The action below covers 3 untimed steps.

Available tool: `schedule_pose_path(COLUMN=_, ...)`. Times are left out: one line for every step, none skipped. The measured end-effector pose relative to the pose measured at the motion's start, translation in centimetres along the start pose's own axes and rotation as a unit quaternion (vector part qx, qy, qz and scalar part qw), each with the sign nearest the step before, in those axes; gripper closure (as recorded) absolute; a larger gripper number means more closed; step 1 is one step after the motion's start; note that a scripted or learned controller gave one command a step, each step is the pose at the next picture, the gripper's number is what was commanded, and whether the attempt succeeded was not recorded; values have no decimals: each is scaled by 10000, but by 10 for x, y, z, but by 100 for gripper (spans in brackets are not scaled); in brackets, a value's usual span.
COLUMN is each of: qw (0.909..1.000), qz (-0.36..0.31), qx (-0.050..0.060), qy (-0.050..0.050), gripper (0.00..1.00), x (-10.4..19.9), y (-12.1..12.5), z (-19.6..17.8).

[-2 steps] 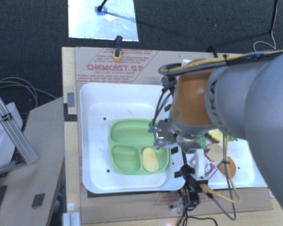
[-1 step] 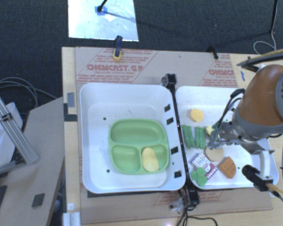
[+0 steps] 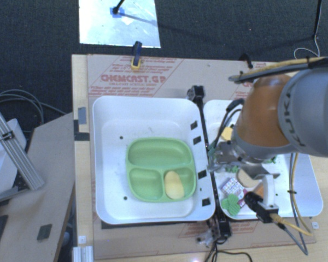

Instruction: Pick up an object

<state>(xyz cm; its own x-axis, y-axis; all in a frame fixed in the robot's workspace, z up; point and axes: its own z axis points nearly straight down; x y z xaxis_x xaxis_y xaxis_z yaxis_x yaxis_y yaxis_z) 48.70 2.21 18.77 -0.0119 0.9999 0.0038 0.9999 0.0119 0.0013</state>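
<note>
A robotics lab: a grey and orange industrial arm (image 3: 284, 113) reaches over a table (image 3: 153, 72) topped with printed board, holding two white bins (image 3: 106, 162), with loose cables (image 3: 16, 100) and dark carpet (image 3: 33, 37).

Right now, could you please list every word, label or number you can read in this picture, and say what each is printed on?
"CHEMCAST GP": large red letters on the brown board under the bins.
Smaller red print around it: too blurred to read.
"KU": dark letters on the grey arm; the rest is cut off.
</note>
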Motion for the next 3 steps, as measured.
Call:
schedule_pose_path(qw=10000, qz=-7, qx=39, qy=2, gripper=100, x=101, y=-2, z=78)
schedule_pose_path(qw=10000, qz=40, qx=-74, qy=-2, gripper=100, x=72, y=3, z=-79)
schedule_pose_path(qw=10000, qz=22, qx=43, qy=-17, gripper=100, x=118, y=-1, z=51)
